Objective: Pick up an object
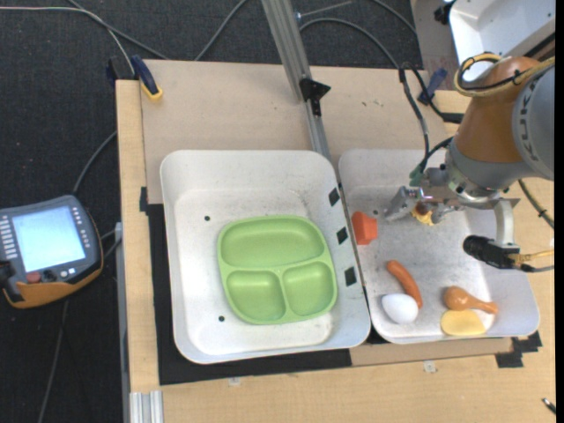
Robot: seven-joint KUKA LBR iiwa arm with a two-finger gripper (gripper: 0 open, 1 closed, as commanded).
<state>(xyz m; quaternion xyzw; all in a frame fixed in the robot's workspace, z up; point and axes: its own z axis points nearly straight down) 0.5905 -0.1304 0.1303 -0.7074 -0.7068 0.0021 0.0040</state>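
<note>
My gripper [421, 204] hangs over the upper middle of the right bin [520, 311], below the arm's orange band. A small orange block [364, 227] lies at that bin's left wall, left of the gripper and apart from it. An orange carrot-like piece [404, 280] lies lower down in the middle. Beneath it rests a white egg [399, 307]. A tan drumstick [468, 300] and a pale yellow piece [464, 323] sit at the bin's front right. A small yellowish spot shows at the gripper's tip, and I cannot say what it is.
The left bin [189, 236] holds a green divided plate [275, 267]. A metal pole [291, 42] slants up from between the bins. A black cable part [490, 250] hangs off the wrist over the right bin. A teach pendant [46, 249] lies off the bench at left.
</note>
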